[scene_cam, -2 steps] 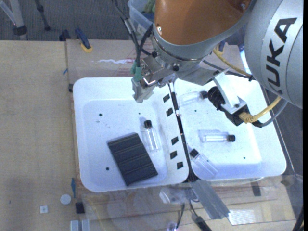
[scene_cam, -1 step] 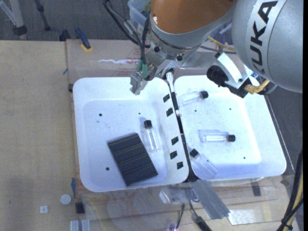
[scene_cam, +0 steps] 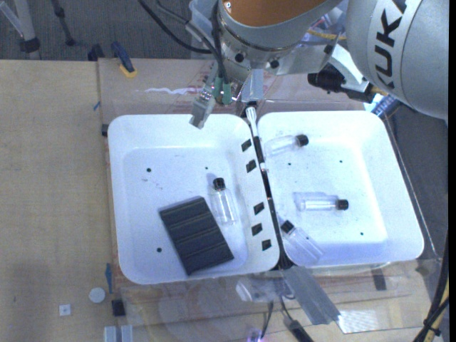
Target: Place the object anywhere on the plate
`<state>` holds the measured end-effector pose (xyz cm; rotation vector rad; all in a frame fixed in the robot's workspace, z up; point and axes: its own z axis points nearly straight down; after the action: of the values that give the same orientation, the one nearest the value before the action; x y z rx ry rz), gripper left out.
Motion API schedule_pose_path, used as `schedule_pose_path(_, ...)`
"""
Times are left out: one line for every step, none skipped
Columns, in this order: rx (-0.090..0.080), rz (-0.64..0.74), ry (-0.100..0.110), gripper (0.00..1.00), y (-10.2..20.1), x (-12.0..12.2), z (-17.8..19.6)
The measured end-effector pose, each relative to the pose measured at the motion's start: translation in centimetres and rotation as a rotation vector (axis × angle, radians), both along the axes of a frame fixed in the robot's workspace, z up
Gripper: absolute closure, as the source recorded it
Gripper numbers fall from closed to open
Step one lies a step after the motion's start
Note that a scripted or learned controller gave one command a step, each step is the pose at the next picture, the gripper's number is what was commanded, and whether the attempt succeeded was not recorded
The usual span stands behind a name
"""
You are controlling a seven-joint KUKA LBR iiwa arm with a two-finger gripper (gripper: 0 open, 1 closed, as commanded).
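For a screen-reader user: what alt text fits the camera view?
A grey and orange arm's gripper hangs over the far edge of two white bins. The left bin holds a dark ridged plate and one clear vial; the right bin holds three.

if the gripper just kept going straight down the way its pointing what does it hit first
Probably the white floor at the back of the left bin, beneath the gripper. The clear vial and dark ridged plate lie nearer the front, off that line. Depth is unclear from this slant.

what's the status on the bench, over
Gripper up over the bins' far edge, nothing visibly held. Dark ribbed plate in left bin, vial beside it. Three vials in right bin.
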<state>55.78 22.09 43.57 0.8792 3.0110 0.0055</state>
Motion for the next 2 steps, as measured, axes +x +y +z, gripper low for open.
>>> schedule_pose_path(-0.001, 0.209, 0.001, 1.00, 0.4, 8.0, -6.9)
schedule_pose_path(-0.001, 0.427, 0.003, 1.00, 0.5, 8.3, -16.3)
